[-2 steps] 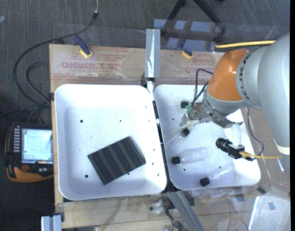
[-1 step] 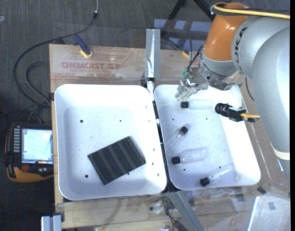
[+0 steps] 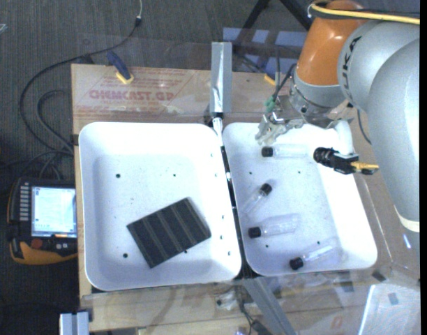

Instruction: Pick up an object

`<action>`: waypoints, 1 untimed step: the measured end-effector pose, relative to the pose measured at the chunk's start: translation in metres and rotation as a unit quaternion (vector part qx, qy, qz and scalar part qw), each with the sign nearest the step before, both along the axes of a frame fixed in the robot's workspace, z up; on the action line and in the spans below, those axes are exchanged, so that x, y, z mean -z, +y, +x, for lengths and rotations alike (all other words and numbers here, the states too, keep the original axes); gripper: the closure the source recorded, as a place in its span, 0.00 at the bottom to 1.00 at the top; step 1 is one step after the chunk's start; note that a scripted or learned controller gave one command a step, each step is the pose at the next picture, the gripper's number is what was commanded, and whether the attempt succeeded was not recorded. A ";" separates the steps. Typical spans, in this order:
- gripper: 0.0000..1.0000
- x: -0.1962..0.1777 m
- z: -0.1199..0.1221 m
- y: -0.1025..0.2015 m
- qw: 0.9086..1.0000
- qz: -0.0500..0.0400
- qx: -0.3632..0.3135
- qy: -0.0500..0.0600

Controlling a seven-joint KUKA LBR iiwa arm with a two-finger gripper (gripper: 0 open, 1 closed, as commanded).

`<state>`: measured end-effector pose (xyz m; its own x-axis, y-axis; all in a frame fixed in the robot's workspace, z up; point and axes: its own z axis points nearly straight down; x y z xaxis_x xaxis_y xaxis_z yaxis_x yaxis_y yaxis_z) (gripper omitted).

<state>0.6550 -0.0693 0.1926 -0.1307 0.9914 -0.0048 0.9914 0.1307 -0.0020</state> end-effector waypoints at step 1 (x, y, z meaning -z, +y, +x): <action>1.00 -0.009 0.000 0.000 1.000 -0.001 0.000 0.000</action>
<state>0.6551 -0.0694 0.2014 -0.1310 0.9914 -0.0075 0.9914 0.1309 -0.0030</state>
